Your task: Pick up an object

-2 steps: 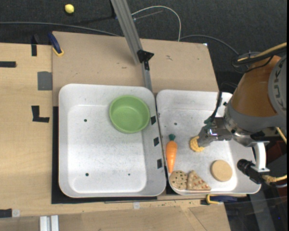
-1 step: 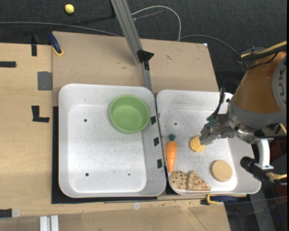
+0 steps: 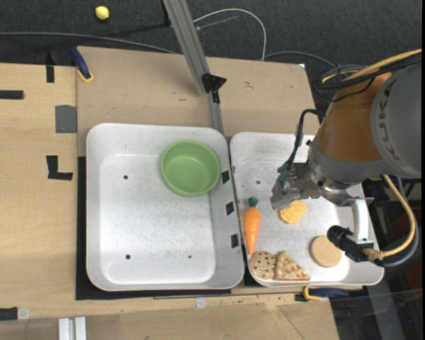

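My gripper (image 3: pixel 289 194) hangs low over the right bin (image 3: pixel 263 151), directly above a yellow waffle-like piece (image 3: pixel 292 213) that pokes out beneath it. An orange carrot (image 3: pixel 251 228) lies just left of the gripper, apart from it. At the bin's front edge lie a round cracker with dark specks (image 3: pixel 262 264) and a pizza slice (image 3: pixel 291 268). A tan round biscuit (image 3: pixel 326 252) rests at the front right, partly behind the arm's black fitting. The wrist hides how the gripper meets the yellow piece.
A green bowl (image 3: pixel 190 167) stands in the left bin (image 3: pixel 120 211) near its back right corner. A grey pole (image 3: pixel 191 41) slants down to the divide between the bins. Cables loop on the right of the arm.
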